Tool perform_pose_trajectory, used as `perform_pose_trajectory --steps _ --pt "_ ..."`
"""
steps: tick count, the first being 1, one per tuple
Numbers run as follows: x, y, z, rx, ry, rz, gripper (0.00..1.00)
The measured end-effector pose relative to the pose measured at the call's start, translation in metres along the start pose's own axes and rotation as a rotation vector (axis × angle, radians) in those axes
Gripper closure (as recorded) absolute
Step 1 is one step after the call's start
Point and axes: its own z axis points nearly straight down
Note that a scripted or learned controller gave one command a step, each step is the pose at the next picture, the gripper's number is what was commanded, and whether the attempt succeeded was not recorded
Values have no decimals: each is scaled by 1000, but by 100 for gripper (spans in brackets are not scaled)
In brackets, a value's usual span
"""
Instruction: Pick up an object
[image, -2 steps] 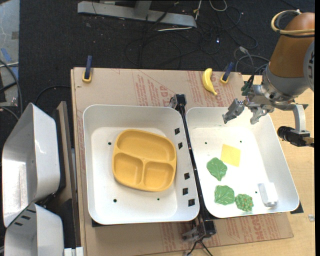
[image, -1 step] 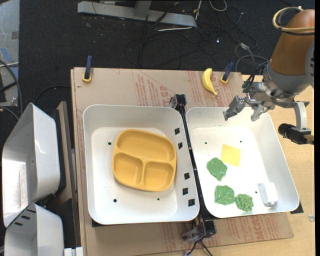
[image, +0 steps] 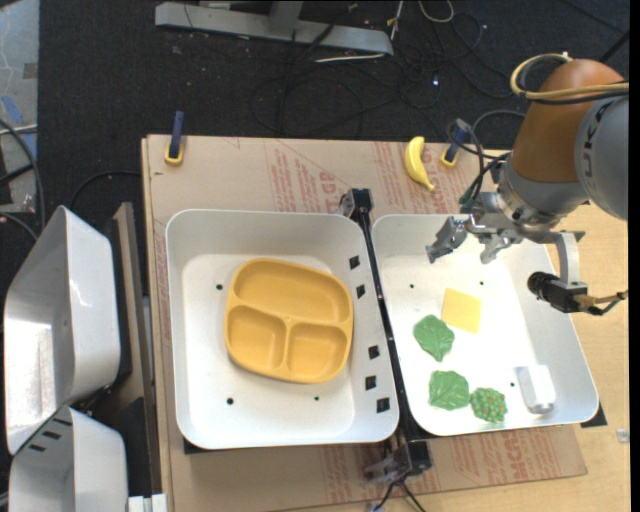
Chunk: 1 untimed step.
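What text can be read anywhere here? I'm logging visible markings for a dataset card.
Red print runs across the cardboard sheet beneath the two white bins, at the top and along the bottom edge; it is upside down and too blurred to read.
The yellow divided tray, banana and gripper bear no readable marks.

Two white bins: left bin (image: 190, 300), right bin (image: 570, 350); one yellow divided tray (image: 290, 320) in the left bin; right of it, three green pieces (image: 434, 337) (image: 449, 390) (image: 488, 404); one yellow square (image: 462, 309); one white block (image: 536, 388); one banana (image: 418, 163) beyond the tray.
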Motion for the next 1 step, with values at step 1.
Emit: perform_pose_trajectory --steps 1 --pt "-5 -6 46 -2 -1 2 0"
